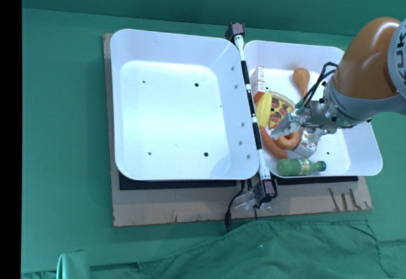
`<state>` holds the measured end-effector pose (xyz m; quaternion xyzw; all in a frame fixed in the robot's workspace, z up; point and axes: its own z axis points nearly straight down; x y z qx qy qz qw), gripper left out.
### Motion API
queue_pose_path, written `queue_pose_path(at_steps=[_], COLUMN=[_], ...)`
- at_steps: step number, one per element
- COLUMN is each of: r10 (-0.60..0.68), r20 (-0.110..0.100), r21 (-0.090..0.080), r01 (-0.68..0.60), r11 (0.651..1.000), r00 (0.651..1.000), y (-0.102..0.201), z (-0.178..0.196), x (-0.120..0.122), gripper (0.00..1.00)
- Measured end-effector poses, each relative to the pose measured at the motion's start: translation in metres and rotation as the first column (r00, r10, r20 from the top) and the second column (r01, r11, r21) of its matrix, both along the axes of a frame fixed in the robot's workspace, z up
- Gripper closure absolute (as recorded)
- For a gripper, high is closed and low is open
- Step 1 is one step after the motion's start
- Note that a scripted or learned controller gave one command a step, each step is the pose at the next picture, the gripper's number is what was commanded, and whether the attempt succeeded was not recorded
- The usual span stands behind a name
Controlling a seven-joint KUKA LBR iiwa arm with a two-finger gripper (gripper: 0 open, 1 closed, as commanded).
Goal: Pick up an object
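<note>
One gripper [293, 124]: low in the right bin, over the heap of toy food; arm reaches in from the right.
Fingers: cannot tell whether apart or together; the metal tips merge with the clutter under them, and nothing is clearly seen between them.
Pizza slice [277, 110]: directly beside the gripper's tip on its left, flat, toppings up, near the bin's left wall.
Orange ring [290, 139]: just below the gripper, partly hidden by it.
Carrot [271, 144]: orange, long, lying at a slant, touching the ring's left side.
Green bottle [299, 166]: on its side along the near wall of the right bin, dark cap pointing right.
Red-and-white carton [257, 78]: against the divider side, above the pizza slice.
Drumstick [301, 77]: tan, toward the far part of the bin, apart from the gripper.
Right bin [361, 151]: white, shallow, holds all the objects.
Left bin [174, 113]: white, a few dark specks on its floor.
Arm [374, 62]: orange band above grey wrist, black cable looping beside it.
Table [63, 113]: green cloth, brown board under both bins.
</note>
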<state>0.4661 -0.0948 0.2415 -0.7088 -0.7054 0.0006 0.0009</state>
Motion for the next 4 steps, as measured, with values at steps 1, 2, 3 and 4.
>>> queue_pose_path(at_steps=[1,2,3,4], r10=[-0.007,0.000,-0.006,0.002], r20=[0.025,0.034,0.047,0.011], r21=[-0.011,-0.011,-0.019,-0.003], r01=[0.007,0.000,0.007,-0.002], r11=[1.000,1.000,1.000,1.000], r00=[1.000,0.999,0.999,1.000], y=[-0.008,-0.005,-0.009,-0.010], z=[-0.030,-0.027,-0.014,0.030], x=[0.009,0.011,0.013,0.013], gripper=[0.00,0.00,1.00,1.00])
